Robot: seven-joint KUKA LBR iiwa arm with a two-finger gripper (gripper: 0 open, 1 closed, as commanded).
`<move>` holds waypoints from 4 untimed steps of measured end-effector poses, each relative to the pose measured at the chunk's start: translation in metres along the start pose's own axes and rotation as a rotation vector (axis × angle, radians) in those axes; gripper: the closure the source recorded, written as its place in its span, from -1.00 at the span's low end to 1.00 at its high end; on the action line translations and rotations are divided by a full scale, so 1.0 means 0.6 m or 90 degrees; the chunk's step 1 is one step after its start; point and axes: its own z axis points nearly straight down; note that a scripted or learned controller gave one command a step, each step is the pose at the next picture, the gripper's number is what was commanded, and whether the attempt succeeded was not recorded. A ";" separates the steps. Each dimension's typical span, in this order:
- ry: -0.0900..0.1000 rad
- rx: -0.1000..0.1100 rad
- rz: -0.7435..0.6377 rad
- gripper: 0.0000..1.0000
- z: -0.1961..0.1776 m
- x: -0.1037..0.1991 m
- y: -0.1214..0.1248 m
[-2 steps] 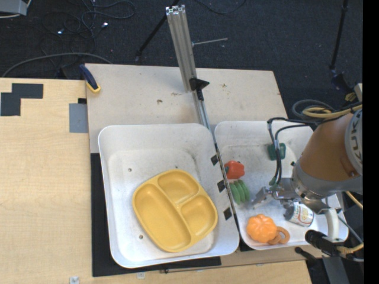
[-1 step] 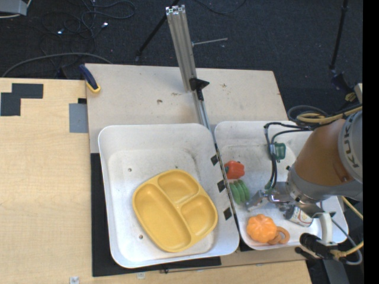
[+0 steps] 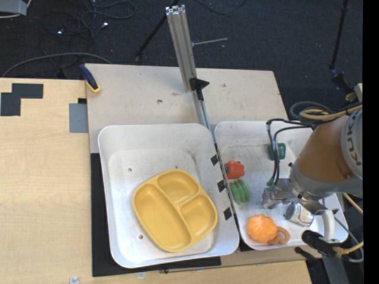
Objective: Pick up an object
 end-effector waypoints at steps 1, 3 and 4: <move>-0.002 0.002 -0.002 1.00 -0.077 -0.004 -0.012; -0.002 0.003 -0.003 1.00 -0.191 -0.001 -0.014; -0.002 0.004 -0.006 1.00 -0.207 0.088 0.004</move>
